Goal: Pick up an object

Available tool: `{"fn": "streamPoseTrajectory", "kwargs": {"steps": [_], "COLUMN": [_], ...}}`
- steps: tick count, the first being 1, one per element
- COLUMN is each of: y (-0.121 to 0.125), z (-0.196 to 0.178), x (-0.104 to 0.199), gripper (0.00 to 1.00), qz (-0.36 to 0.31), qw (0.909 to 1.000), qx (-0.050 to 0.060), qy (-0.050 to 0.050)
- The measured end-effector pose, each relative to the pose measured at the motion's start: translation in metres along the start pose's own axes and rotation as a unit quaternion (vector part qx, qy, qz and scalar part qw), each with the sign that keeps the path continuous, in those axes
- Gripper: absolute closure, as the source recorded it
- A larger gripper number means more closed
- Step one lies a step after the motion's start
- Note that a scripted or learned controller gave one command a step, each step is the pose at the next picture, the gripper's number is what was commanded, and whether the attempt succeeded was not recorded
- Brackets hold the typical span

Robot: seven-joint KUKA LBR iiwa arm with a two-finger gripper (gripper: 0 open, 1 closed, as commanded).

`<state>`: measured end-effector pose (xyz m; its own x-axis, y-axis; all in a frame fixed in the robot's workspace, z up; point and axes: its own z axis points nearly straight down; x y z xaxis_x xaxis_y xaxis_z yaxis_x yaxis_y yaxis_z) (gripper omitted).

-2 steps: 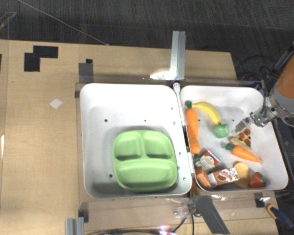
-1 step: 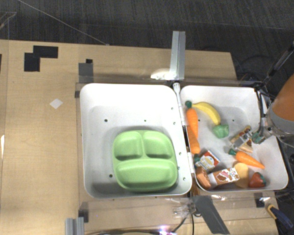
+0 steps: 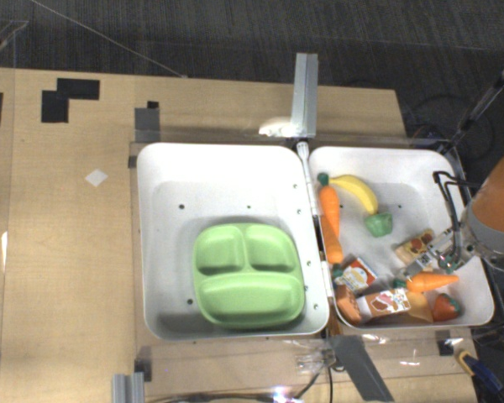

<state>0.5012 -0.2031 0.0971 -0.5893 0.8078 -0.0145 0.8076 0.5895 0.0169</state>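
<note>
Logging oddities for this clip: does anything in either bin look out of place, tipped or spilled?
Nothing looks spilled or broken. The green plate lies flat in the left bin. In the right bin, the toys crowd the near corner: the cartons lie tipped on one another, and a carrot lies along the dividing wall.

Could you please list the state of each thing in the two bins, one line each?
Green divided plate: flat in the left bin, right way up.
Banana: lying in the right bin, near its back.
Long carrot: lying along the right bin's left wall.
Small green piece: apart, beside the banana.
Small carrot: lying on the pile at the front.
Gripper: low over the pile; grasp unclear.
</note>
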Motion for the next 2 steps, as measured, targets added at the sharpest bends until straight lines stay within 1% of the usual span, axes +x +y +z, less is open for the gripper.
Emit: {"fn": "streamPoseTrajectory", "kwargs": {"steps": [1, 2], "y": [0.056, 0.093], "z": [0.004, -0.027], "x": [-0.015, -0.055], "gripper": [0.0, 0.0], "qz": [0.065, -0.007], "qw": [0.9979, 1.0], "qx": [0.0, 0.005], "qy": [-0.003, 0.003]}}
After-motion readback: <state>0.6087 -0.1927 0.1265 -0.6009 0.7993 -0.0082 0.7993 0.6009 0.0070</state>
